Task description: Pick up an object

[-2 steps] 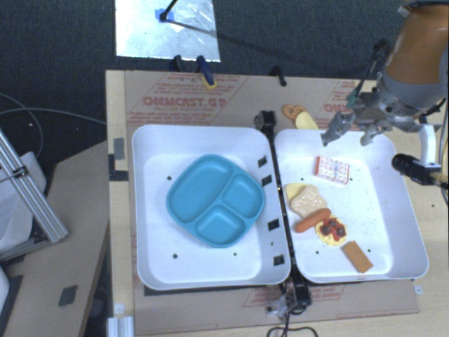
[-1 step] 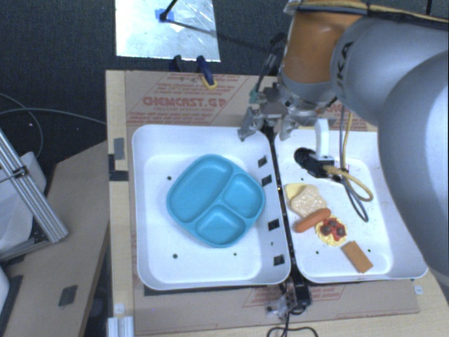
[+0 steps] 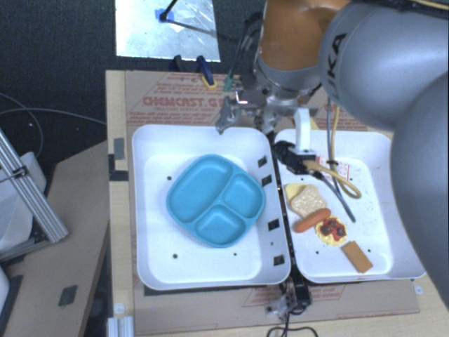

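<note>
Grey gripper is hovering at the far rim while I'm eyeing the cracker lying nearer, rightward.

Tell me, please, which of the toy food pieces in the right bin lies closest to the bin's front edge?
The brown rectangular piece, set at a slant below the pizza-like piece; the sausage and cracker lie further back.

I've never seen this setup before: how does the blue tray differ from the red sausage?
The blue tray is wide, flat and split into three compartments; the red sausage is small, slim and rounded. The tray lies alone in the left bin; the sausage lies among other toy foods in the right bin. Both rest flat, apart from the hand.
</note>
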Available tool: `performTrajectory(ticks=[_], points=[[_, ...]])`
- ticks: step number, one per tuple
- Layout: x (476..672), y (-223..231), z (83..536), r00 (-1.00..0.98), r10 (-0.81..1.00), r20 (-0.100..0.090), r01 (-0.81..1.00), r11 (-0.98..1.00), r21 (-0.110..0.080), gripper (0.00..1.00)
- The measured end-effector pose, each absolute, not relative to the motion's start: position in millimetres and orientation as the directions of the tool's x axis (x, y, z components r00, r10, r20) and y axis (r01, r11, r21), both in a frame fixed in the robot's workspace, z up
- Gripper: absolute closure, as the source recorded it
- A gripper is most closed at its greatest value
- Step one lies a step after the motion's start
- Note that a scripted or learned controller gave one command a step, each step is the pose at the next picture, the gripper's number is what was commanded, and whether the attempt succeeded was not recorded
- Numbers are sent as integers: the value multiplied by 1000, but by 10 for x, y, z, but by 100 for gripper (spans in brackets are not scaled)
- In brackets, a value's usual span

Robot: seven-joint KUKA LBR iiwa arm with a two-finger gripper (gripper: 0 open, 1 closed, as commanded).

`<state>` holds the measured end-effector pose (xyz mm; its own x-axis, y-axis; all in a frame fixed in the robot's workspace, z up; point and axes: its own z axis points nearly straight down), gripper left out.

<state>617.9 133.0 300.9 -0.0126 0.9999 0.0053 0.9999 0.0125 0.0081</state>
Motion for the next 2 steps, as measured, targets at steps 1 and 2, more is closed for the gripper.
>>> performTrajectory(ticks=[1, 2], points=[[5889, 1797, 3885, -11, 1000, 6, 1000, 11, 11, 0], [5377, 2321, 4350, -12, 1000, 6, 1000, 12, 6, 0]])
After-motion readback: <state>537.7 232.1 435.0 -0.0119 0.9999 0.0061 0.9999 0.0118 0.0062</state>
